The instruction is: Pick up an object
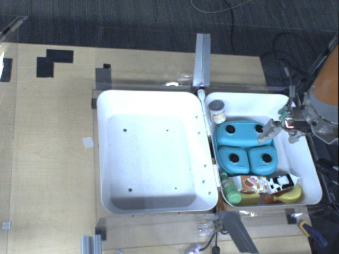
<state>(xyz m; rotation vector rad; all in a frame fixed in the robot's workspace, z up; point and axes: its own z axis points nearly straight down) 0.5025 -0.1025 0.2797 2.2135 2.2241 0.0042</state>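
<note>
Reaching in from the right, the arm (324, 97) puts its gripper (271, 130) over the right bin (313, 165), just above the right edge of the blue block set. One grey finger (266, 132) slants down and to the left, its tip over the far right part of the blue piece; how far apart the fingers stand cannot be told, and nothing is seen between them. Small green and red lights glow on the wrist body just to the right of the finger.

Under and to the left of the gripper lies the blue toy (247, 148), a chunky turquoise plastic thing in three rounded sections, one wide at the far side and two at the near side, each with dark round holes. It fills the middle of the right bin. At the bin's far left corner stands a small jar (216, 110) with a pale lid. Along the near wall lie a green bottle (231, 191) at the left, an orange and white printed packet (255, 185) beside it, a black and white patterned item (280, 182), and a yellow banana-shaped thing (290, 196) at the near right corner.

The left bin (151, 151) sits touching the right one, on the pale wooden table (47, 157).
</note>
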